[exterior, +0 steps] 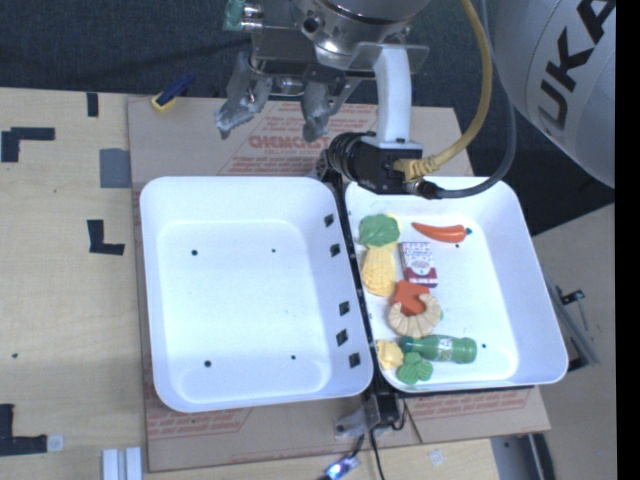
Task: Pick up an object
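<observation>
Camera view, read left to right. Left bin (pixel 170 268): bare white floor with a few dark dots, nothing lying in it. Probably the drop side, so the emptiness makes sense if nothing has been carried over yet.

Above the bins' far edge, over the cardboard sheet (pixel 190 128): gripper (pixel 272 118) hangs clear of both bins. Its two fingers (pixel 237 108) are spread, with a visible gap and nothing between them. Height and position read as a parked or start pose, not a grasp.

Divider between the bins carries a row of small black clips (pixel 345 308); these likely hold the two rims together.

Right bin (pixel 530 268): all candidate objects sit here, crowded along its left wall.
- green leafy piece (pixel 378 230) at the far end, touching a yellow corn-like piece (pixel 379 271) below it
- red chili pepper (pixel 440 232) lying flat and apart from the rest, the easiest target
- small red-and-white packet (pixel 419 262) beside the corn
- round orange-and-tan piece (pixel 414 311) just nearer
- green bottle (pixel 440 348) on its side at the near end, with a small yellow piece (pixel 389 352) and a green piece (pixel 415 371) against it

Judgement: the pick has not begun. The arm needs to travel right and descend. Clustered items near the wall risk a finger striking the rim or catching two things.
</observation>
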Motion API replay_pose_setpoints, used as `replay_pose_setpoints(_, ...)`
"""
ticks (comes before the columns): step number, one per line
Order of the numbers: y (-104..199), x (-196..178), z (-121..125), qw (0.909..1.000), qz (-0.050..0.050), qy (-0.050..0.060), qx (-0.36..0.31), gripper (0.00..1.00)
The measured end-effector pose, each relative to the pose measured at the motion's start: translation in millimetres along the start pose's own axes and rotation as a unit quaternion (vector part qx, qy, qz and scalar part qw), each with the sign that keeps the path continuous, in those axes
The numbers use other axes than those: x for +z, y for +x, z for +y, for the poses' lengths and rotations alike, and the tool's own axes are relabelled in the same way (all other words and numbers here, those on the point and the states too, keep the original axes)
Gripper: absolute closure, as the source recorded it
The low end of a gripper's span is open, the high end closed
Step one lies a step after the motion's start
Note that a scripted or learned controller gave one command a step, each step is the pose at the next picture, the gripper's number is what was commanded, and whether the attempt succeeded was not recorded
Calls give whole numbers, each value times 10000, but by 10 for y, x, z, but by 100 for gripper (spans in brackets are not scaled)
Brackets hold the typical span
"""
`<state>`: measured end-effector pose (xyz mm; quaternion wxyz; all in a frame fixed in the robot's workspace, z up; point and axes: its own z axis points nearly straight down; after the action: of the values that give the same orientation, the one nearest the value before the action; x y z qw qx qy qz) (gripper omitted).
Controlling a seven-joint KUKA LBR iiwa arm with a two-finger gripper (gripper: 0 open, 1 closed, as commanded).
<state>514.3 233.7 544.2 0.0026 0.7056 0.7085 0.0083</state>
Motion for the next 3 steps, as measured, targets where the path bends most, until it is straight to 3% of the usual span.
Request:
replay_pose_setpoints(1, -302, 1110, -127, 9999, -71, 138, 28, 100)
replay_pose_setpoints(2, -35, 2933, 338, 9998, -82, 167, 11, 100)
replay_pose_setpoints(3, -5, 1452, -4, 10000, -9, 23, 3, 100)
